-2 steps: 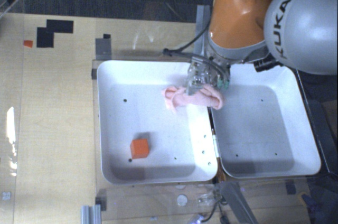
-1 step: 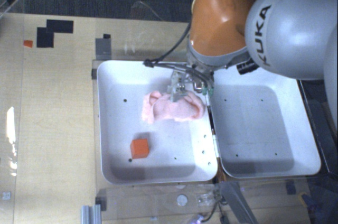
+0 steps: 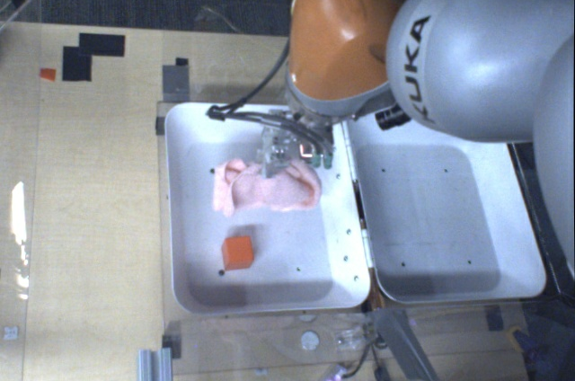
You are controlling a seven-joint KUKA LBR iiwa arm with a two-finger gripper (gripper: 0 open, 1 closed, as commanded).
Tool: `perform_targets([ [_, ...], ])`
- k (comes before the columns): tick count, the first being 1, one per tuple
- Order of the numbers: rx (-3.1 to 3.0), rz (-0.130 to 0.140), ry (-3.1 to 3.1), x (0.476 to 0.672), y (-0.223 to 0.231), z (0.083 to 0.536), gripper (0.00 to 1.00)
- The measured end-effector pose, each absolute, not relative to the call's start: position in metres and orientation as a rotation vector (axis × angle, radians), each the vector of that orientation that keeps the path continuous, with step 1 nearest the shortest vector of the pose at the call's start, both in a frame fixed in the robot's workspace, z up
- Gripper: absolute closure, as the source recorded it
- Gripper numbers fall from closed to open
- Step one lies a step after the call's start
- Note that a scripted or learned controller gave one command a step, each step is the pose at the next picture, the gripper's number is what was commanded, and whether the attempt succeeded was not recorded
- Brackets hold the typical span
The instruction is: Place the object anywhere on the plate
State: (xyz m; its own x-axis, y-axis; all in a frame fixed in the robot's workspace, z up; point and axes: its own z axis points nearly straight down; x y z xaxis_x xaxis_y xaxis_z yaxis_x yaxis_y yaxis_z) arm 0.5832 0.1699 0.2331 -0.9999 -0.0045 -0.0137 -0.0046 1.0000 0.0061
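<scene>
While we look down at the bench [image 3: 90, 217], the biggest thing we see is the grey arm [image 3: 485, 56]. It comes in from the right and fills the top right corner. It has black letters on its side. Next to the grey part sits the round orange band [image 3: 346, 33]. A black cable [image 3: 256, 96] curves from under it to the left.

Next in size are the two white bins. The right bin [image 3: 449, 217] sits just beside the left bin [image 3: 269, 280], and their walls almost touch in the middle.

In the left bin we see a soft pink thing [image 3: 265, 188]. It looks like a floppy pink cloth or a flat pink plate, and we cannot tell which. It lies near the middle of the bin, a bit toward the top.

The gripper [image 3: 289, 150] hangs under the orange band. Its tip is right at the top edge of the pink thing. We cannot tell if it is pinched together or spread apart, because the view is too blurry there.

The smallest thing is the orange block [image 3: 238, 252]. It sits on the floor of the left bin, below the pink thing and apart from it.
</scene>
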Motion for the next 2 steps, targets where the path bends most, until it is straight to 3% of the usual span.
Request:
perform_targets([
  [1, -0.006, 0.009, 3.132, 0.5629, 0.2163, 0.2268, 1.0],
  [2, -0.006, 0.009, 3.131, 0.5631, 0.2162, 0.2271, 0.0],
])
